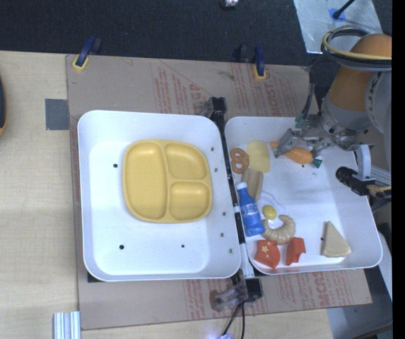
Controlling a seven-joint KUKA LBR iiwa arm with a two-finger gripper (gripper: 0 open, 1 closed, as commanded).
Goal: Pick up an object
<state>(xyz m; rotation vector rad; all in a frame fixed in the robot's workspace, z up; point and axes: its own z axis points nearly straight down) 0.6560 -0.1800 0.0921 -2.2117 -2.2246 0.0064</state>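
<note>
Near the back edge of the right bin (361,210) I see the gripper (300,145) hanging low, with an orange object (299,156) right at its fingertips. That orange piece looks carrot-like, and it lies with its long axis running roughly across the bin, slightly slanted, one end toward the bin's middle and the other toward the arm (354,83). It touches or sits just under the fingers, but I cannot tell whether it is actually between them or only lying beneath, and whether the fingers are spread or pressed together is also beyond what I can make out; the metalwork there is dark and cluttered.

Against that bin's left wall, relative to the orange piece, lie a pretzel (239,159) and a pale yellow wedge (259,157), with a blue bottle (249,209) further forward, pointing along the wall. Toward the front sit a curled tan piece (281,229), some red pieces (278,251) and a cream triangular slice (334,242).

Beside it, the left bin (103,246) holds a yellow divided plate (167,181). The arm's upper part is cut off at the view's right.
</note>
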